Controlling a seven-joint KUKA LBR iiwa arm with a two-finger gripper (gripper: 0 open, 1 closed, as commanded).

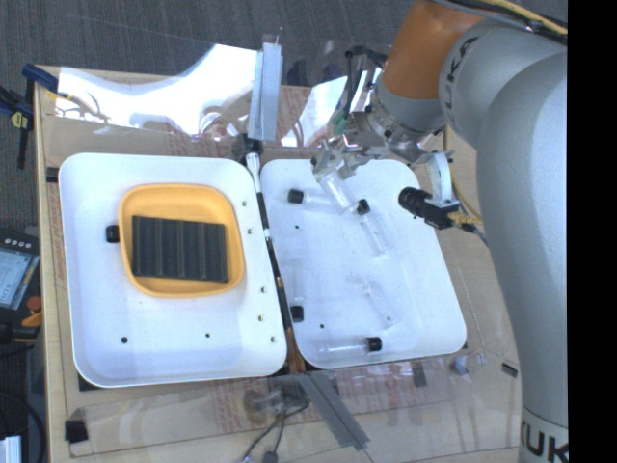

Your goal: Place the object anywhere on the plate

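Note:
A dark ribbed rectangular block (183,247) lies flat on the yellow plate (178,201), which sits in the left white bin (87,326). My gripper (334,167) hangs over the far edge of the right white bin (434,297), well apart from the plate and the block. Nothing is visibly held under it. The grey arm with its orange band (424,46) comes in from the upper right.
Small black pieces (295,197) (363,205) (373,343) and clear plastic items lie scattered in the right bin. A small black bit (113,232) sits at the plate's left rim. An upright grey bar (267,85) and crumpled white sheeting (174,95) stand behind the bins.

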